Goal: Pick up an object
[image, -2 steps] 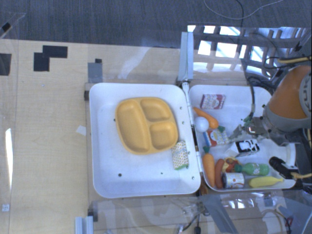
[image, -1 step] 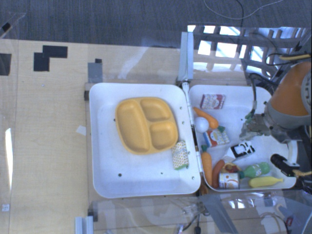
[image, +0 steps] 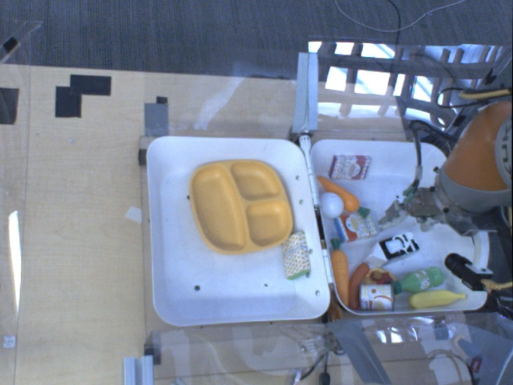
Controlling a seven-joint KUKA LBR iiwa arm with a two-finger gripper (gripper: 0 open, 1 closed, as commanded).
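Observation:
The right bin point(image: 385, 155) holds the loose objects. A red and white packet point(image: 349, 167) lies at its back, with a carrot point(image: 337, 191) and a white egg point(image: 331, 205) by the left wall. A small colourful carton point(image: 355, 226) and a black and white block point(image: 398, 245) sit mid-bin. Along the front lie a second carrot point(image: 340, 271), a red sausage point(image: 357, 277), a can point(image: 375, 296), a green bottle point(image: 420, 280) and a yellow banana point(image: 437, 298). My gripper point(image: 403, 209) hangs low over the bin's middle, just above and right of the carton, with nothing seen in it.
The left bin point(image: 172, 295) carries a yellow divided plate point(image: 240, 205) and a small green and white packet point(image: 296, 256) near its right wall. The arm's orange band point(image: 481, 155) and grey wrist cover the right bin's right side. A metal divider separates the bins.

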